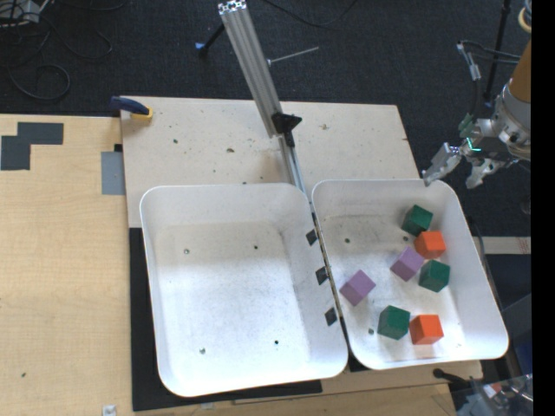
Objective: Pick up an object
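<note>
The right bin (486, 271) holds several small cubes: three green ones (417, 218) (434, 275) (393, 322), two orange ones (430, 243) (426, 328) and two purple ones (406, 263) (356, 287). My gripper (458, 168) hangs above the bin's far right corner, outside the rim, with its two fingers spread apart and nothing between them. It is well above and to the right of the nearest green cube.
The left bin (156, 232) lies beside the right one, with a row of black clips along the shared wall. A slanted aluminium bar (254, 68) rises behind the bins. A blue and yellow clamp (131, 107) sits at the bench's far left corner.
</note>
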Tool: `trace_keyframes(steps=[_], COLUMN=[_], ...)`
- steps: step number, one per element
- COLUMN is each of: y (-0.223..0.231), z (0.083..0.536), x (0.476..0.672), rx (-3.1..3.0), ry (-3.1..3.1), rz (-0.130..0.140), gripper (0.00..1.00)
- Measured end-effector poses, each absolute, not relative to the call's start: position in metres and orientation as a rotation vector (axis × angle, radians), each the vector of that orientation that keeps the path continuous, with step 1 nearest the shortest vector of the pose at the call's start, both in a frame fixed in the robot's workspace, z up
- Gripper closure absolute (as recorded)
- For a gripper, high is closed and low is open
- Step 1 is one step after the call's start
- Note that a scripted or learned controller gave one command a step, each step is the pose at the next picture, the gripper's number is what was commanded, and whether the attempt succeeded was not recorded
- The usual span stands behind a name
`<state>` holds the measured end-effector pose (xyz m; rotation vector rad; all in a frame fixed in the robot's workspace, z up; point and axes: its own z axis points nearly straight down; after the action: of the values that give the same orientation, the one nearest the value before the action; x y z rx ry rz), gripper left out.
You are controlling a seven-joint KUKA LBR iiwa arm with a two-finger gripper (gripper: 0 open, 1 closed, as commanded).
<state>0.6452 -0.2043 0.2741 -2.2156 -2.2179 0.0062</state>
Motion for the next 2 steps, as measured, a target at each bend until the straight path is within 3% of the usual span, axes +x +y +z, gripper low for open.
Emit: trace_keyframes(steps=[1, 2], y=[-0.204, -0.208], z=[0.277, 0.232], x=[0.646, 0.648], rx=[-2.214, -2.218], ry=[-2.225, -2.218], rz=[0.004, 0.006], gripper=[0.0, 0.0])
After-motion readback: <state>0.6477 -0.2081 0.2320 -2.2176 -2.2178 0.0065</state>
